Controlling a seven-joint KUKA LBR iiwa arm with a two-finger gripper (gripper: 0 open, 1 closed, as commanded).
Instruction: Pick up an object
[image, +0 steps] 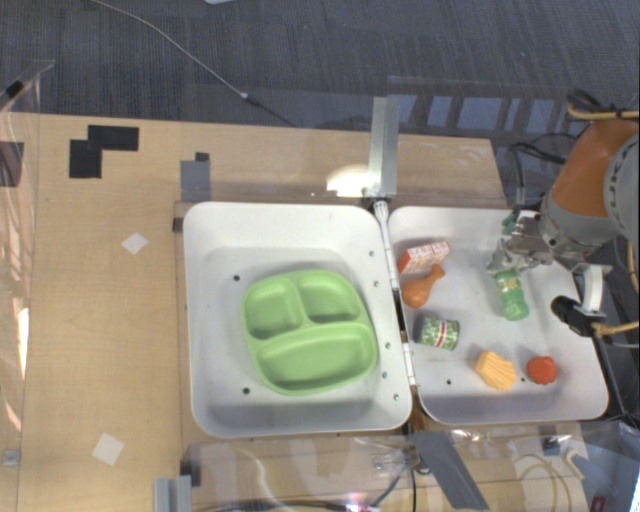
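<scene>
Gripper (516, 250): in the right bin (580, 400), directly over the top of the green bottle (512, 296).
Jaws: cannot tell whether apart or together; they meet the bottle's cap end, grip not visible.
Green bottle: lying on the bin floor.
Near the bottle: green can (437, 332) lower left, orange drumstick (422, 287) and red-white carton (423, 256) left, corn piece (496, 370) and tomato (541, 370) below.
Left bin (210, 300): green divided plate (309, 331).
</scene>
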